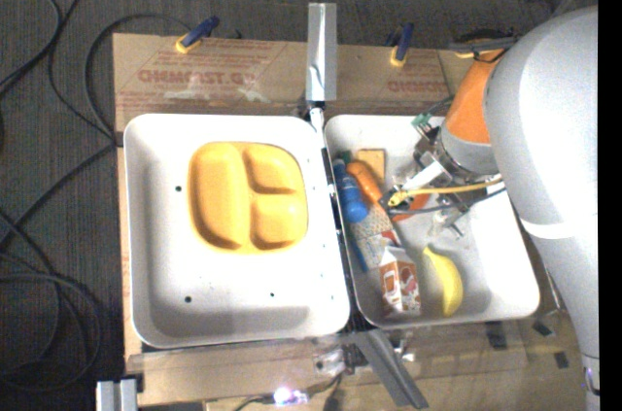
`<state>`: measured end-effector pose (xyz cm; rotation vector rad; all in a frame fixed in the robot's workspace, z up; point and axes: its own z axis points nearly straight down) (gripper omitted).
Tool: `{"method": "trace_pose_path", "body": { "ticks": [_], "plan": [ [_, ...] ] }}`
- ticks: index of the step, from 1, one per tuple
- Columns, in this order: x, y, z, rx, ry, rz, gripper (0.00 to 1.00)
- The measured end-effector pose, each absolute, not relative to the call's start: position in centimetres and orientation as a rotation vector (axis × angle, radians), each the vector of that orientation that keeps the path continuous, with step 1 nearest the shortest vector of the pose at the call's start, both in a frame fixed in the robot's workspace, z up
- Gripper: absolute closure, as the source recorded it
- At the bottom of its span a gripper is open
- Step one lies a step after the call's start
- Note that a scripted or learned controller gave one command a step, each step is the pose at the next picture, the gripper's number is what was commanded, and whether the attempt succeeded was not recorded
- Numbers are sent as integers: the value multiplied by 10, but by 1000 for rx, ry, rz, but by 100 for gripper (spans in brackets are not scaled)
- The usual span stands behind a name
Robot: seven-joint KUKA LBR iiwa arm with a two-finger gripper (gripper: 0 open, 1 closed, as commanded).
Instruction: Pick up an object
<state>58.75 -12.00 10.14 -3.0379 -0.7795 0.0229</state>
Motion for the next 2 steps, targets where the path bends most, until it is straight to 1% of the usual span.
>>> {"method": "trace_pose_path", "body": {
  "ticks": [1, 2],
  "plan": [
    [586, -120, 108, -3034, -780, 34, 100],
    [562, -112, 92, -3083, -640, -10, 100]
  ]
}}
